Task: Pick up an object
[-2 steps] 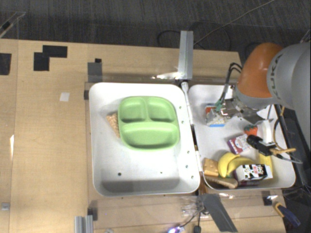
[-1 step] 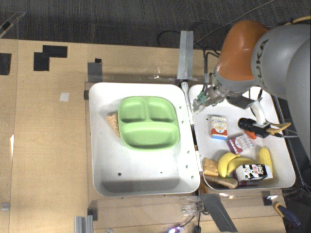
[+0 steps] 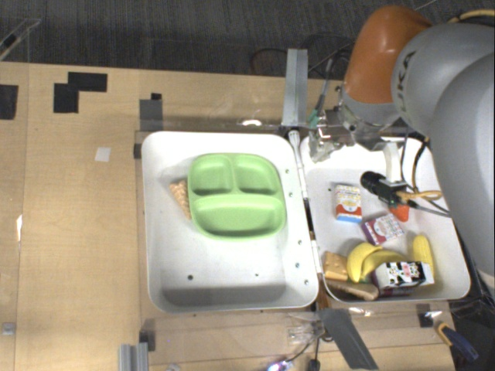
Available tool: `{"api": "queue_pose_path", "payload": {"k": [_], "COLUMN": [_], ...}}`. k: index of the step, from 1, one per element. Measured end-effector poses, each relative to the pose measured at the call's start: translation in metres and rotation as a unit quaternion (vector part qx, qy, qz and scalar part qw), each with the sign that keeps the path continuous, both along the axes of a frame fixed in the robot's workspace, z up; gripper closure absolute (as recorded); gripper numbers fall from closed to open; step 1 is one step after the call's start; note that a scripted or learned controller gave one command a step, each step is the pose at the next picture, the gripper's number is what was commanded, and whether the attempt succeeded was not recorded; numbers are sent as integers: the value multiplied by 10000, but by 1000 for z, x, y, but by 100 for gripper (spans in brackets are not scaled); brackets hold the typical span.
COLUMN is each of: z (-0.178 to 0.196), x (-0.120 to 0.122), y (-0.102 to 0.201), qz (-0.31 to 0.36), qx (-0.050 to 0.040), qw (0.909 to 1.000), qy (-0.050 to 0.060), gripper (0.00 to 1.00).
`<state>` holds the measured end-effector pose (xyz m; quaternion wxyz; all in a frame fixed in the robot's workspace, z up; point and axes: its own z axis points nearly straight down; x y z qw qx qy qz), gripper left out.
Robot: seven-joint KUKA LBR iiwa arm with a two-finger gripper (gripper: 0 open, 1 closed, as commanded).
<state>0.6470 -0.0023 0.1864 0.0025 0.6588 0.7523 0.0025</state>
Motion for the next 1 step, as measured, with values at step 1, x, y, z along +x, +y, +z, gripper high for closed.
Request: {"api": "queue_pose_path", "payload": {"k": [1], "z": [38], "x": [15], "y": [-56], "qz": [-2199], "qx": [9], "qw": [9755], "qy": [9], "gripper": [100]}}
